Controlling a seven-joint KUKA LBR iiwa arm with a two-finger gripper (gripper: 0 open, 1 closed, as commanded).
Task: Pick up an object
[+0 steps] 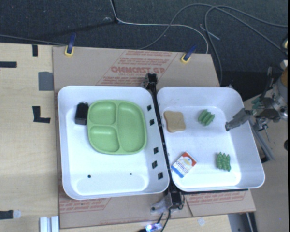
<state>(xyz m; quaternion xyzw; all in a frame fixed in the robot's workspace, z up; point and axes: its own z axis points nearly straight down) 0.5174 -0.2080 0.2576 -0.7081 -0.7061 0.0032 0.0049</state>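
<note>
Closest to the camera, near the front wall of the right shallow white bin (241, 180), lie a small red-and-white packet (183, 164) and, further right, a ridged green plastic piece (223, 161). Behind them in that bin sit a tan, bread-like slab (174, 121), close to the dividing edge, and a second, smaller green ridged piece (206, 117), tilted, toward the back. All four lie apart from one another on the bin floor.

At the right bin's far right rim the arm's dark pincer (237, 120) hovers, its tip pointing left and downward just over the rim; whether its jaws stand wide or narrow cannot be told from this angle, and nothing is seen held in it. It is well apart from every item, the smaller green piece being nearest.

Beside it, the left shallow white bin (67, 144) holds a light green three-compartment plastic plate (117, 126) with a small black block (81, 113) touching or just beside its left edge. Both bins rest on a brown cardboard sheet (130, 64) spread over the worktop (19, 129).
</note>
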